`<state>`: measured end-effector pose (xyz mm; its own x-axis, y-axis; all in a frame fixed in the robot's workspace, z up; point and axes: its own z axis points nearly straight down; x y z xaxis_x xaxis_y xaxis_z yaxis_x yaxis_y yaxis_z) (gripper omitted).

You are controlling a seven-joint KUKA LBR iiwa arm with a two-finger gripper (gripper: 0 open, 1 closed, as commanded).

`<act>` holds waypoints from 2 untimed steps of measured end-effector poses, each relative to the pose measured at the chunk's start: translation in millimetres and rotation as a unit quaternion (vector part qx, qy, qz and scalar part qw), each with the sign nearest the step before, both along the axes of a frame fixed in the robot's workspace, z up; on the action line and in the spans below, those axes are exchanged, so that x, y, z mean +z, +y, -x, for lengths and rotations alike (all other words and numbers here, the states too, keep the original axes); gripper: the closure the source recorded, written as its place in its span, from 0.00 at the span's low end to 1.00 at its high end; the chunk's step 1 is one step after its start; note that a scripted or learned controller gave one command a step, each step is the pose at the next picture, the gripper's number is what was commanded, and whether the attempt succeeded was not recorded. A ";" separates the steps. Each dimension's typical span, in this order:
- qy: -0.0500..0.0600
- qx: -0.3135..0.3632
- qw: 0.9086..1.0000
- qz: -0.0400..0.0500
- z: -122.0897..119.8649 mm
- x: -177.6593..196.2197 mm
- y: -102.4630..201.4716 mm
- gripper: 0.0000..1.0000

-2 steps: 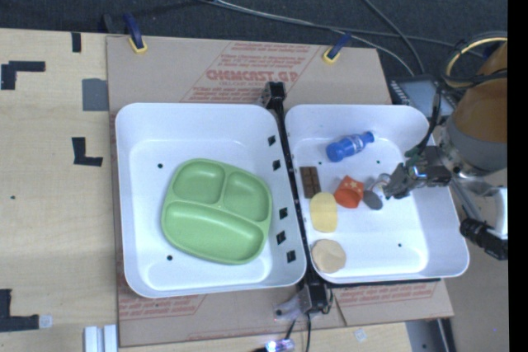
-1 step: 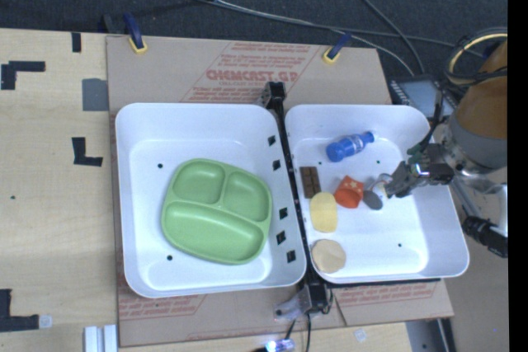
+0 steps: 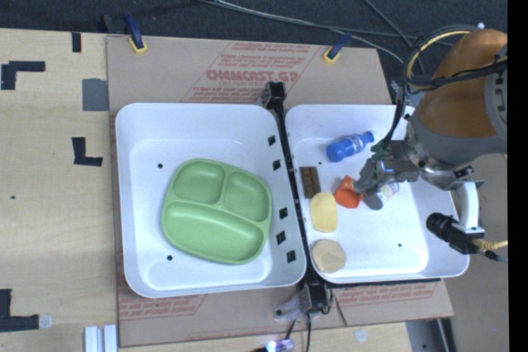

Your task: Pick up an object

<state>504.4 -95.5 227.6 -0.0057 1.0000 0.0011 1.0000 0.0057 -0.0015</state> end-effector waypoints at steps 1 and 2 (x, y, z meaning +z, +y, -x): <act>0.000 0.001 1.000 0.000 -8.3 7.7 54.1 1.00; 0.001 0.000 1.000 0.000 -8.2 -5.5 103.6 1.00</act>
